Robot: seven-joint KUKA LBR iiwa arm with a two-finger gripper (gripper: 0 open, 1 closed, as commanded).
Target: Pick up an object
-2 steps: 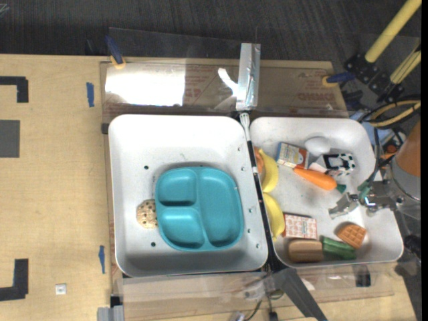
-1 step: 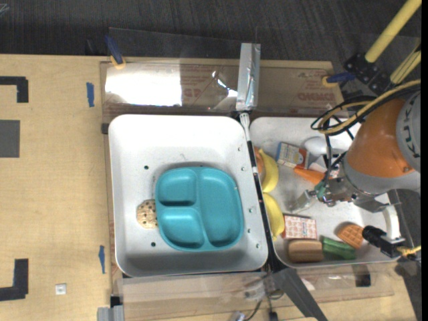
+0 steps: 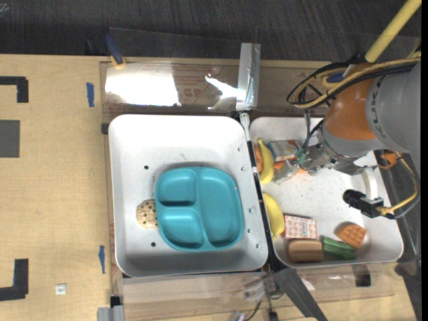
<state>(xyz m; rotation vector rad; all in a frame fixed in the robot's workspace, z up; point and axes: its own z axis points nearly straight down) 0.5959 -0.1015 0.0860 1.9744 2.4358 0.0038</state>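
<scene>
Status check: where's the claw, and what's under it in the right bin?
Claw low in right bin, upper left corner. Tip among a banana and small packets; grasp unconfirmed. Second banana, waffle lie apart, nearer the front.

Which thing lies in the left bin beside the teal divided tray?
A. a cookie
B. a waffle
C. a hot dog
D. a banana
A: a speckled cookie sits against the left edge of the teal tray in the left bin; the banana, waffle and hot dog all lie in the right bin.
</scene>
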